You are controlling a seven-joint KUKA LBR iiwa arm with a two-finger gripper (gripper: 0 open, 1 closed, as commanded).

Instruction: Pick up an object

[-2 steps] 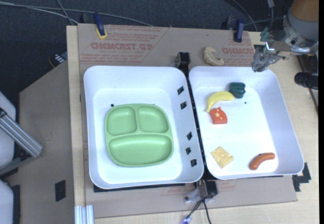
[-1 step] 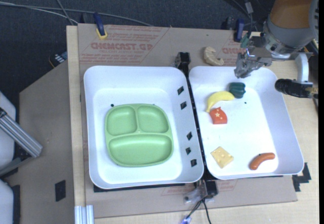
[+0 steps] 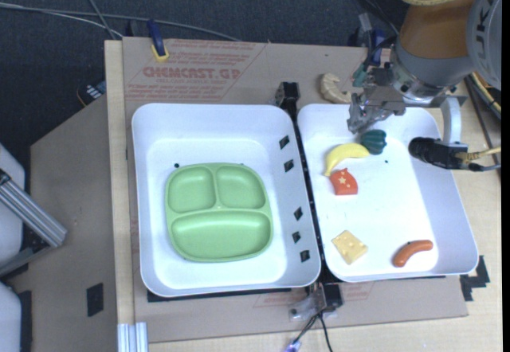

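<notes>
A single fixed camera looks down at a slant from above the plywood counter (image 3: 199, 72), far enough back to take in both shallow white plastic bins (image 3: 151, 207) left of and below the metal two-finger claw (image 3: 363, 126), which enters from the upper right.

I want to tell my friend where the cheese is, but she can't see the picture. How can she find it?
Start with the right-hand white bin, the one without the green plate. Look along its near edge: the cheese lies at the left there, with the sausage to its right. It is the pale yellow wedge dotted with holes, flatter and paler than the curved banana farther back.
</notes>
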